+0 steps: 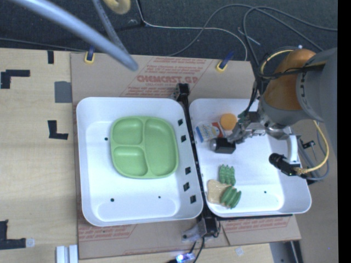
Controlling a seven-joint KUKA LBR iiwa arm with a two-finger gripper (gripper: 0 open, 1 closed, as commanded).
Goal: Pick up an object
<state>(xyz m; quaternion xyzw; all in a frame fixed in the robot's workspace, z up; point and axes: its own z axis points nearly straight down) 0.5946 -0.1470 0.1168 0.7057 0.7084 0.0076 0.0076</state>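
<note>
Orange ball (pixel 228 120) beside pincer (pixel 224 144); packet (pixel 209 130) left, green toys (pixel 227 175) below.

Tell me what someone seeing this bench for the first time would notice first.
Probably the pale green divided plate lying flat in the middle of the left bin, the biggest patch of colour there. Next, the grey arm with its orange band reaching in from the right, its hand low over the right bin beside an orange ball. Nearer the front of that bin lie some green toy vegetables.
</note>
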